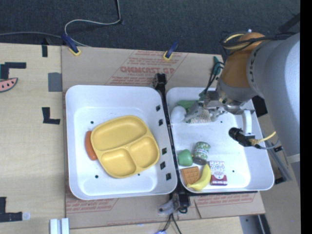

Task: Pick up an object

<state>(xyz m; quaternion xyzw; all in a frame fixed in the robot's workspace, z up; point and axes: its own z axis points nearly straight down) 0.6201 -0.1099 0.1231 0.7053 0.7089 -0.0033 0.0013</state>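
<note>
Task names no particular object; candidates lie mostly in the right bin (265, 177). Nearest the pincer (204, 112): a pale rounded item (178, 113) and a green piece (185, 103) at the bin's far-left corner, both partly hidden, identity unclear. The pincer is low over that corner, just beside them; its tips are blurred against pale clutter, so cannot tell how far open it is or whether it has anything. Judged: aiming at the corner cluster, no hold confirmed. Nearer the front of the same bin: a small can with green-patterned label (201, 150), upright or slightly tilted; a smooth green round thing (185, 157) touching or just beside it; a tan waffle-textured square (190, 173); a curved yellow banana (202, 178) overlapping the square; a red-and-white flat packet (217, 172) beside the banana. These sit bunched toward the front-left, likely as dropped, not arranged. Left bin (78, 130): a yellow three-compartment plate (125, 145), glossy moulded plastic, lying flat and askew, with an orange elongated item (90, 146) tucked under its left rim. Bins are shallow white plastic, side by side, joined by black clips, resting on cardboard on the bench (29, 140). Arm (243, 67) enters from the right, orange band above the wrist.
</note>
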